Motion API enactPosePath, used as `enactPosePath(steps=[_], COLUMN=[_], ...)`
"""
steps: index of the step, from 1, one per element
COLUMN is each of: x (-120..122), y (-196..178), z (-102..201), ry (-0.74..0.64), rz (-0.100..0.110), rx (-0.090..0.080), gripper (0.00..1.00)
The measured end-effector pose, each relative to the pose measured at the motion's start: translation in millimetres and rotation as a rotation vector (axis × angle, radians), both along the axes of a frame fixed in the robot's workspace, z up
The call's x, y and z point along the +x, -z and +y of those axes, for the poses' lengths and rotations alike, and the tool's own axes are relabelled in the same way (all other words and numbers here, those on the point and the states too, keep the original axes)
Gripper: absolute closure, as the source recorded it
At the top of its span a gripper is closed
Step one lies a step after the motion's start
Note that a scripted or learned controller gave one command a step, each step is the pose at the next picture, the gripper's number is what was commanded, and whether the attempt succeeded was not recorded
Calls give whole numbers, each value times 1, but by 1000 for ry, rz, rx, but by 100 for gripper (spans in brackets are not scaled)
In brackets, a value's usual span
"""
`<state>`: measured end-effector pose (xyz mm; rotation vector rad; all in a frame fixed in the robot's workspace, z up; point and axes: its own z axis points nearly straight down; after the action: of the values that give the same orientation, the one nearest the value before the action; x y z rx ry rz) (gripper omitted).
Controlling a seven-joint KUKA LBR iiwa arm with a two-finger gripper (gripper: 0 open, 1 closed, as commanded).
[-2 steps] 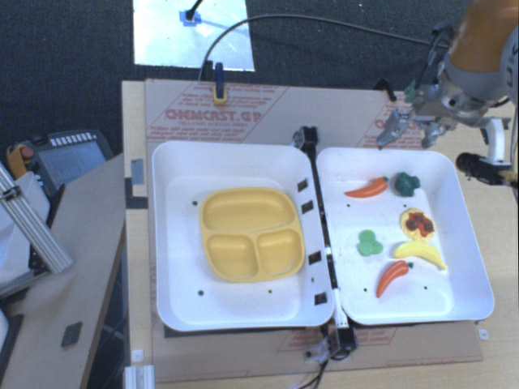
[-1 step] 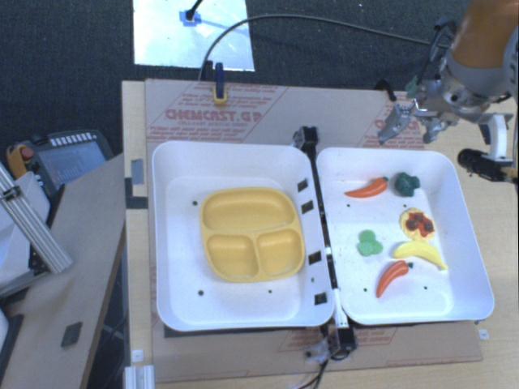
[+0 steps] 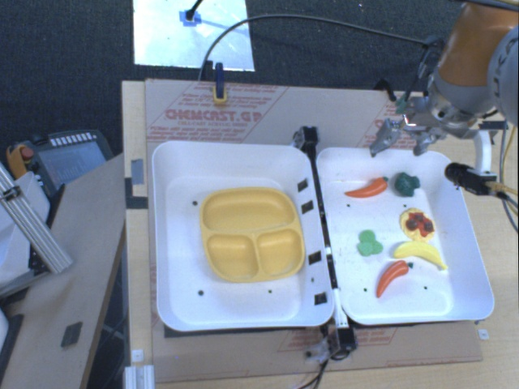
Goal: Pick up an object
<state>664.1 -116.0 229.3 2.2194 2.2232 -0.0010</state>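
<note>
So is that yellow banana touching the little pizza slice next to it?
Cannot tell. In the camera view the banana lies right under the pizza slice; their edges seem to meet, but no clear gap or contact shows.

I have one fixed camera, mounted above the bench (image 3: pixel 259 104) and tilted down at a slant, so the far edge sits toward the top of my picture. It stands far enough back to take in both the left bin (image 3: pixel 170 217) and the right bin (image 3: pixel 466 241) whole, plus dark floor beyond. The arm (image 3: pixel 478 51) enters from my right. A pendant (image 3: pixel 69 160) sits at my left edge.
</note>
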Motion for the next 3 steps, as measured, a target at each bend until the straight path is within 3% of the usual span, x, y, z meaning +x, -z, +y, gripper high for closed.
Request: enactPosePath(steps=[2, 3], x=[0, 1], y=[88, 76], z=[-17, -16], ry=[0, 0], rz=[-1, -5], rx=[0, -1], gripper=[0, 100])
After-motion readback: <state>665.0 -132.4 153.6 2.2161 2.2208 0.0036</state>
